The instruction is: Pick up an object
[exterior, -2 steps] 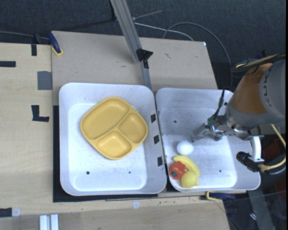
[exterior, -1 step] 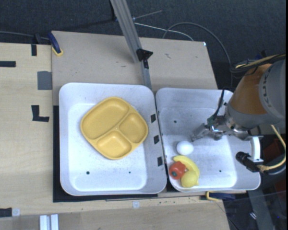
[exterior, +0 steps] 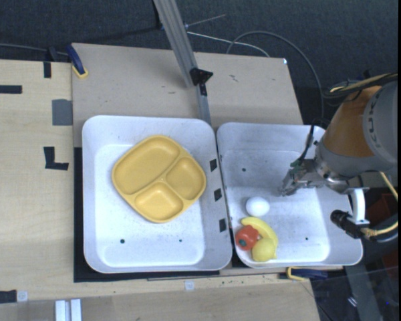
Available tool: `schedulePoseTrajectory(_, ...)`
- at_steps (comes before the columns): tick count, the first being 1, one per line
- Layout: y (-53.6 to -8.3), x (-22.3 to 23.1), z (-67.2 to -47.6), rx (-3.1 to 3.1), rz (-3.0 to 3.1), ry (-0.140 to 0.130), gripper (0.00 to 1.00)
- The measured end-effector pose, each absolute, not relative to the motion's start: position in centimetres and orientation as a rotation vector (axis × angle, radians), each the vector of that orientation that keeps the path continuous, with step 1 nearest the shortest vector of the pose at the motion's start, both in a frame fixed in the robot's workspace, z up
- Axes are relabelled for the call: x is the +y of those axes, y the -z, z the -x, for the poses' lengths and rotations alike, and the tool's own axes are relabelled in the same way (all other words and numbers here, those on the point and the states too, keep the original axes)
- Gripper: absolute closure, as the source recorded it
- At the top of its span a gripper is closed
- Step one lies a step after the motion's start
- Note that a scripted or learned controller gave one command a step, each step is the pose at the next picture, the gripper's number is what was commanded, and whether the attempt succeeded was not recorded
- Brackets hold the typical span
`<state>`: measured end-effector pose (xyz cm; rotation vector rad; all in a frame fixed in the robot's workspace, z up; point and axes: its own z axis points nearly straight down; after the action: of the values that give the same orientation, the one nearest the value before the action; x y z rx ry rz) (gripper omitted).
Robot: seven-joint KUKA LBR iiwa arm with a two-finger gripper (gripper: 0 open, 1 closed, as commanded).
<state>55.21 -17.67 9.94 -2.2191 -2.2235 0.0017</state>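
Observation:
The right bin (exterior: 267, 139) holds a white egg (exterior: 256, 206) near its middle front. A yellow banana (exterior: 264, 231), a red fruit (exterior: 248, 236) and a yellow lemon (exterior: 264, 250) huddle at its front left corner. My gripper (exterior: 291, 182) hangs low over the right half of this bin, to the right of the egg and a little behind it, apart from it. Nothing shows between its fingertips. The grey arm with its orange band (exterior: 351, 129) comes in from the right.
The left bin (exterior: 97, 179) bears a yellow three-compartment plate (exterior: 159, 177). A grey metal pole (exterior: 177, 32) slants down to the back edge between the bins. Bare bin floor lies around the gripper and along the right bin's back.

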Motion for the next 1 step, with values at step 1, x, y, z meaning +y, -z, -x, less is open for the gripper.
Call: schedulePoseTrajectory(1,-14.12,-17.74,-55.27,-2.224,2.222,0.001,1.00)
